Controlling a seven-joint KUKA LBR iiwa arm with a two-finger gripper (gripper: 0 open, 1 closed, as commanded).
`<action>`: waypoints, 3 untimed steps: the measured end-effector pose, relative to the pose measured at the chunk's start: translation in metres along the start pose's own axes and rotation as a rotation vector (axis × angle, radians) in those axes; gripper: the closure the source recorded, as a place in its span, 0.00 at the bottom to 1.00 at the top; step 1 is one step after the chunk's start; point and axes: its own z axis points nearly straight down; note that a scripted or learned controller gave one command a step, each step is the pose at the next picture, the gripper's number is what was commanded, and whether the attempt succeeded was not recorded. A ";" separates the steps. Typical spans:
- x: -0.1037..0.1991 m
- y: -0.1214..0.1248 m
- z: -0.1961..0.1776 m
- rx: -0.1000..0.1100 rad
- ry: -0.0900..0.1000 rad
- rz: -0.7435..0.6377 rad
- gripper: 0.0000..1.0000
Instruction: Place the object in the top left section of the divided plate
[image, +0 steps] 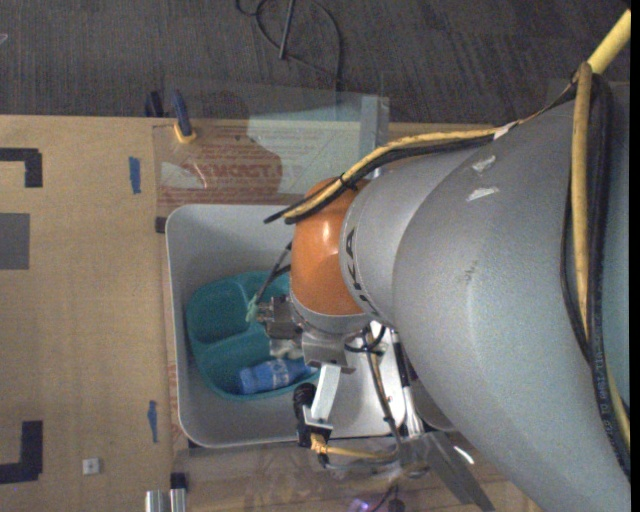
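KUKA arm (480, 290) hangs over teal divided plate (225, 335) w/ blue bottle (268, 377) in white bin (200, 240); gripper state can't tell.

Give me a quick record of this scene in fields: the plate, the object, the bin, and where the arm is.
plate: teal divided plate, lying in the white bin
object: blue object lying in a lower section of the plate, near its edge
bin: shallow white bin on the bench
arm: grey arm with orange band, reaching over the bin and covering the plate's right part
gripper: hidden below the wrist, state cannot be told
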 end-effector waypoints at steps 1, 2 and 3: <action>0.043 -0.024 -0.096 0.004 -0.003 -0.006 1.00; -0.006 -0.020 0.011 0.002 -0.001 -0.129 1.00; 0.034 0.042 0.034 0.003 -0.003 -0.243 1.00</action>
